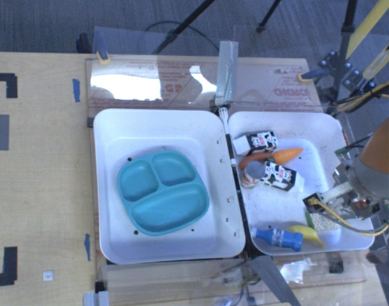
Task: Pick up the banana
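A blue plastic plate with three sections (163, 191) lies in the left white bin (111, 139). In the right white bin (322, 129), the yellow banana (307, 233) lies at the front, touching a blue bottle (279, 238) on its left. An orange carrot (286, 154) lies farther back, between two black-and-white toy cows (263, 142) (278, 174).

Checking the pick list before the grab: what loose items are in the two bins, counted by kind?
Blue divided plate, left bin: 1
Black-and-white cow toys, right bin: 2
Orange carrot: 1
Yellow banana: 1
Blue bottle: 1
Small round orange-rimmed item, kind unclear: 1
Total: 7
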{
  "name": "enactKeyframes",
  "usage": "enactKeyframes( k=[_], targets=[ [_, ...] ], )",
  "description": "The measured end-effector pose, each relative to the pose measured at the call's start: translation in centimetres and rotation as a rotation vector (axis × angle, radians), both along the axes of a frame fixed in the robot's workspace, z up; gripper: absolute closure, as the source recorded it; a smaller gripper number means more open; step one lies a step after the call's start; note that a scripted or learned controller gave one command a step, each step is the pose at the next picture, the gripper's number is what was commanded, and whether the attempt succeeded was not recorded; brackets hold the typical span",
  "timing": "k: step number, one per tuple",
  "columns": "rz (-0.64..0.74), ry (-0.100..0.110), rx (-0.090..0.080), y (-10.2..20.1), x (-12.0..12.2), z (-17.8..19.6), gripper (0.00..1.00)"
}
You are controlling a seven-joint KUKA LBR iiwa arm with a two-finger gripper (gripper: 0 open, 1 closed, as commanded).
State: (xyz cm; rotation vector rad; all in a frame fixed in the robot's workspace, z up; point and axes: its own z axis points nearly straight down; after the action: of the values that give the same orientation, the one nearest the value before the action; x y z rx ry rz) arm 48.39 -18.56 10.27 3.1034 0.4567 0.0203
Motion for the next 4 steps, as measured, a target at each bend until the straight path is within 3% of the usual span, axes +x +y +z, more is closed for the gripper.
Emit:
enactKeyframes(
  k=[1, 2, 3, 4],
  targets=[
    [-0.048, 0.017, 0.005, 3.9, -0.5, 3.5, 1.00],
    [-0.088, 0.000, 0.010, 1.3, 0.2, -0.8, 1.00],
    [0.354, 0.015, 0.000, -2.5, 3.4, 9.5, 1.00],
    [-0.090, 0.006, 0.002, -0.3, 1.1, -0.2, 1.00]
  ],
)
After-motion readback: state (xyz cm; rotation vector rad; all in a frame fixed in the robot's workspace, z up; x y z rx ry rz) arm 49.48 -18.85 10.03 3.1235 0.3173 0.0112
